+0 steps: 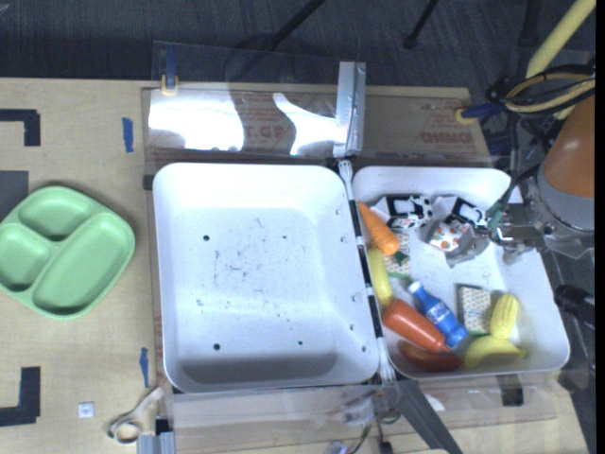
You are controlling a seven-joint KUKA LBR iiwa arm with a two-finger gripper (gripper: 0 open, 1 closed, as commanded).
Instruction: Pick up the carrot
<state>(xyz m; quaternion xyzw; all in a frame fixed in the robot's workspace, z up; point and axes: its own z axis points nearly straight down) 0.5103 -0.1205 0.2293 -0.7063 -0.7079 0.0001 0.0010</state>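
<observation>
The carrot [379, 233] lies against the left wall of the right bin [553, 296], above a yellow item. The pincer [475, 237] hovers to its right; whether it is released or clenched cannot be told.

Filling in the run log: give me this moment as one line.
gripper: over right bin, upper part | carrot: against bin's left wall, not held | left bin: no arm over it

Faint red print on the cardboard [416, 126], too blurred to read
</observation>
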